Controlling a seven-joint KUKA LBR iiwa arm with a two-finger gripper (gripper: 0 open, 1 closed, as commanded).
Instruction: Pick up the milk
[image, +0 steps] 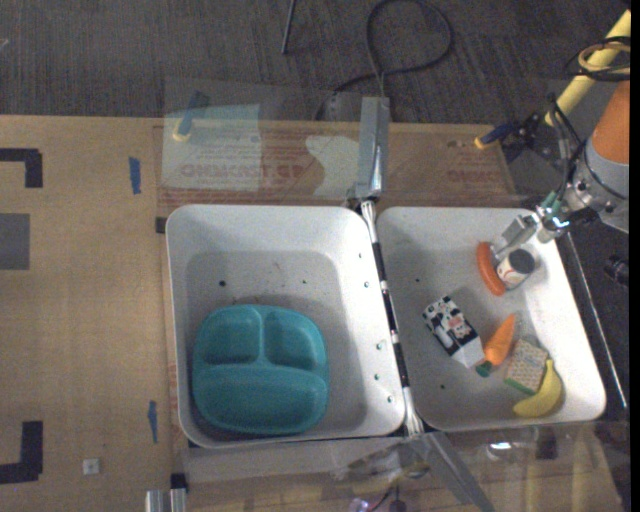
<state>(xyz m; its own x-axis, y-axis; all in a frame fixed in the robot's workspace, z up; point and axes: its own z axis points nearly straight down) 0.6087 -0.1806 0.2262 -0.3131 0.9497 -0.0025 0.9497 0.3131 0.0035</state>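
My gripper (522, 238) hangs over the right bin's (420, 380) upper right; the milk (452, 330) lies apart, lower left of it.
The milk carton rests near the bin's middle, just beside a carrot (500, 340). Whether my gripper grips anything I cannot tell.

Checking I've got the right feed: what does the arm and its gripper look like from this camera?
The arm enters at the upper right: an orange band over a pale grey wrist section. Yellow hose and dark cables run along it, with a blue-tipped fitting nearby. The gripper is small, grey and metallic, with a teal glint at its base.
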